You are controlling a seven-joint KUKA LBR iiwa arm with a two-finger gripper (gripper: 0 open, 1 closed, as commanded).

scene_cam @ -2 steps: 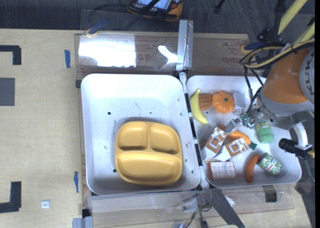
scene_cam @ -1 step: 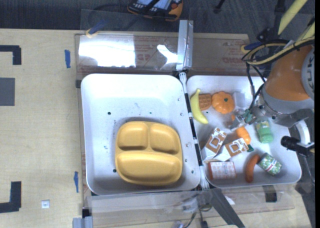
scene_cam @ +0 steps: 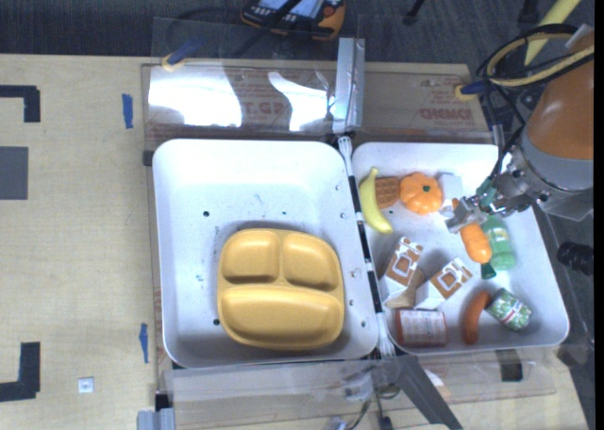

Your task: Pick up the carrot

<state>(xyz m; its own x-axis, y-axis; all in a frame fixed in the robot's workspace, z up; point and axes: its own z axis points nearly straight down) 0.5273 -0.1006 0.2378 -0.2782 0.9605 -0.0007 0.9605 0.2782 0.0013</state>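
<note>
Carrot (scene_cam: 478, 245) lying in the right bin (scene_cam: 552, 272), just under the gripper (scene_cam: 469, 215).

Working down from the arm (scene_cam: 559, 126), which is reaching in from the right, the gripper is hovering at the carrot's upper end, touching or nearly so. I can't tell from here whether it's open or closed. The carrot's long axis is running toward the bin's near edge, with a green piece (scene_cam: 500, 247) lying just beside it.

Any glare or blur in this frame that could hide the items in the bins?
Camera view: strong glare on the clear plastic sheet behind the bins; the yellow divided tray and small orange carrot are evenly lit and fairly sharp; the claw area is cluttered, slightly soft.
</note>
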